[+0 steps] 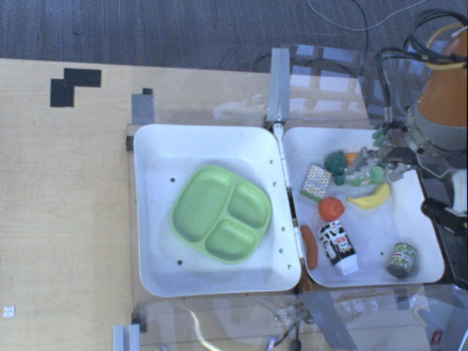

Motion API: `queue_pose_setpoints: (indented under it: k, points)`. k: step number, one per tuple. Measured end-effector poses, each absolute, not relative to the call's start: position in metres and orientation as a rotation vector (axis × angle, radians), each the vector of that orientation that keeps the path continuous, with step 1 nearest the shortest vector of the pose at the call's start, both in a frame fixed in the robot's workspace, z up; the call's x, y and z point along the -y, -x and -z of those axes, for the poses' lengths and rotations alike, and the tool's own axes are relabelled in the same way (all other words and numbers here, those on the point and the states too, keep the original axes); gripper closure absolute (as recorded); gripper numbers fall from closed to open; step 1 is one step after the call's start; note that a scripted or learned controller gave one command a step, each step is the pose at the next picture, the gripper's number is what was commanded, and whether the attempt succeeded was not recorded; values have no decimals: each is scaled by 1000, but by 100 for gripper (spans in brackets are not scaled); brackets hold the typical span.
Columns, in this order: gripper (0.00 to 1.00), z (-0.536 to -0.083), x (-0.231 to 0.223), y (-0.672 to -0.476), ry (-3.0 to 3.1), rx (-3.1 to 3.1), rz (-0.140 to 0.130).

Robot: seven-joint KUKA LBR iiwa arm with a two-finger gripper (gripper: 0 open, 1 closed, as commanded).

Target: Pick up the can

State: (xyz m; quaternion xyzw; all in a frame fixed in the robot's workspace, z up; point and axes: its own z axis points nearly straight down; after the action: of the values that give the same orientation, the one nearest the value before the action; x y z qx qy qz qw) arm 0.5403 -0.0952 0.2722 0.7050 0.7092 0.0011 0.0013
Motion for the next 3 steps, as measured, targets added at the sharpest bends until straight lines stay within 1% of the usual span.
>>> queue_pose_setpoints:
  k: [1,2,3]
  points:
    - [0,-272,95,-540,-2213,-2226,-3]
    - [0,-180,157,-577,-2329,-2106,-1]
    - [0,-180,157,-577,-2328,-2106,-3]
